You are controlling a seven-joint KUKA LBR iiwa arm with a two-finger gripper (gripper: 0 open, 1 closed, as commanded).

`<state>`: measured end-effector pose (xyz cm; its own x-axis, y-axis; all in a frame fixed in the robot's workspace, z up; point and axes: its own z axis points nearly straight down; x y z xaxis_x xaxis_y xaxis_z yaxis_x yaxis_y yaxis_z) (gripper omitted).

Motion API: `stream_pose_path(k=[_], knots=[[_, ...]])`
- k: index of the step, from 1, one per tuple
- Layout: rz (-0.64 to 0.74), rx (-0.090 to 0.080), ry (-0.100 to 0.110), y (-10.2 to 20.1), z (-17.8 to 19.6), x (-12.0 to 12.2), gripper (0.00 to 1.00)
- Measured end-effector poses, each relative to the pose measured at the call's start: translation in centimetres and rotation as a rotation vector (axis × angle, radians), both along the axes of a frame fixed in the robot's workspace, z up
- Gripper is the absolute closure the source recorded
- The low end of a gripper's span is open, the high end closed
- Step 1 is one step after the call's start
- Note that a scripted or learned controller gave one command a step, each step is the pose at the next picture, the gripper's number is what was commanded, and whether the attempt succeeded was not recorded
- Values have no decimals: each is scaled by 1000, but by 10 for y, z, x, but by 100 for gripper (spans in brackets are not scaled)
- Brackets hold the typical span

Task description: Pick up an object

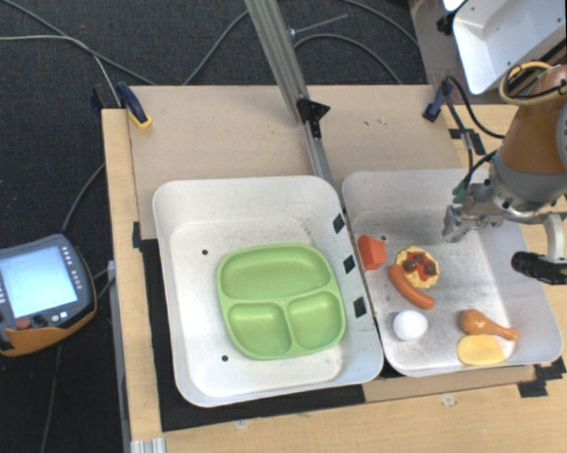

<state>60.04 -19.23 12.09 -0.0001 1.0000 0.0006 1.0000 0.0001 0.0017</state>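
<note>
We log 6 objects in the right bin (pixel 540 303), any of which could be the pick target. A pizza slice (pixel 418 267) lies near the bin's middle, with a sausage (pixel 410 288) touching its lower left edge and running at a slant. An orange block (pixel 372 252) sits just beside the bin's left wall, near the sausage's upper end. A white ball (pixel 410 325) rests just below the sausage's lower end. A drumstick (pixel 488 325) lies toward the bin's near right, and a yellow piece (pixel 481 351) touches it from below, close to the near rim.

The gripper (pixel 460 221) hangs over the upper part of the right bin, up and to the right of the pizza slice and apart from it. We see nothing between its fingers. Whether the fingers are spread or pressed together, we cannot tell at this angle.

The arm (pixel 534 154) enters from the right, orange band above the grey wrist.

The left bin (pixel 185 216) holds a green tray (pixel 280 299) with 3 compartments, lying flat near the middle. A metal pole (pixel 286 70) rises from the seam between the 2 bins. A pendant (pixel 35 293) with a lit screen lies on the floor, well apart from the bench (pixel 214 130).
</note>
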Motion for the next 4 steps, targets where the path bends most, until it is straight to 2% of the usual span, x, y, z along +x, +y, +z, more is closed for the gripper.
stream_pose_path(k=[2,4], knots=[[1,-2,-4,-8,85,7,100],[5,3,5,90,77,-8,100]])
